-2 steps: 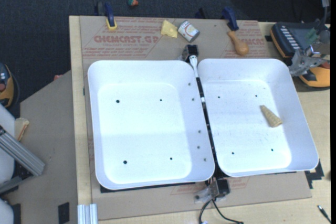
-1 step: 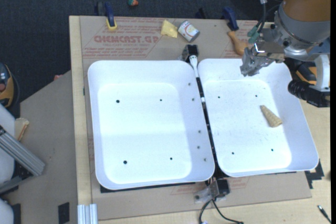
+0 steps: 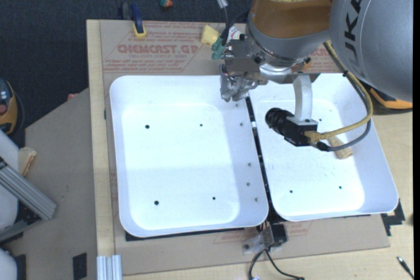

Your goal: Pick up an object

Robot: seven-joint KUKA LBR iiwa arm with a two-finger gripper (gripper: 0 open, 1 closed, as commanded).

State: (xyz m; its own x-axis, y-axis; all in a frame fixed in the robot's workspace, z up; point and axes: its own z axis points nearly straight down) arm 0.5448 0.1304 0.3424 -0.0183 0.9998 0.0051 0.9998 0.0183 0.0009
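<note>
the end effector (image 3: pixel 231 90) hangs over the back rim of the left bin (image 3: pixel 177 160), right beside the seam with the right bin (image 3: pixel 315 183), and whether it is apart or together cannot be told. just behind it on the cardboard sheet (image 3: pixel 157 48) lies a yellow-green piece (image 3: pixel 210 35), farther back to its left a blue and yellow clamp (image 3: pixel 137 20), and past the bench edge a small orange and green thing (image 3: pixel 167 2). the only likely object, a small tan piece (image 3: pixel 343 153), lies in the right bin, well apart from the end effector, to its right and toward the front; i cannot tell whether it is loose.
</note>
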